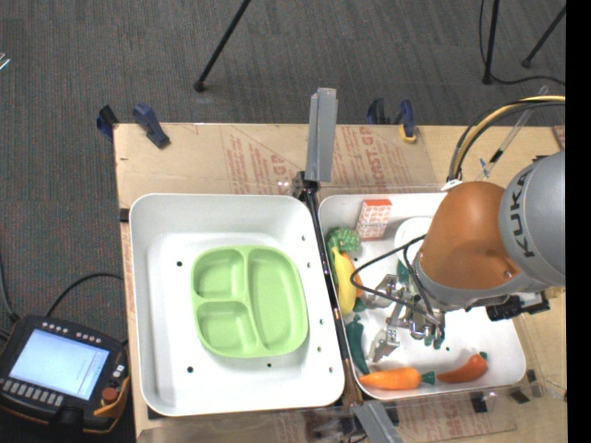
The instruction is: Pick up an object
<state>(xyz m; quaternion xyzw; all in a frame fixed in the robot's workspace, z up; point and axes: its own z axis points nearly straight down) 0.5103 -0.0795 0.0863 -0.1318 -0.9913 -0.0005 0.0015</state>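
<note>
My gripper [399, 329] hangs low over the middle of the right bin [513, 363], below the orange wrist band. An orange carrot [399, 377] lies just in front of it along the bin's near wall. A red chili pepper [464, 369] sits to the carrot's right. To the gripper's left lie a yellow banana [345, 282], a broccoli head [343, 241] and a dark green vegetable [356, 342]. A small orange-and-white box [374, 218] stands at the far wall. I see nothing clearly held.
The left bin [148, 247] holds a light green divided plate [249, 301]. A grey post [321, 137] rises behind the bins' shared wall. A teach pendant [60, 369] lies on the floor at the lower left. Cables loop beside the arm.
</note>
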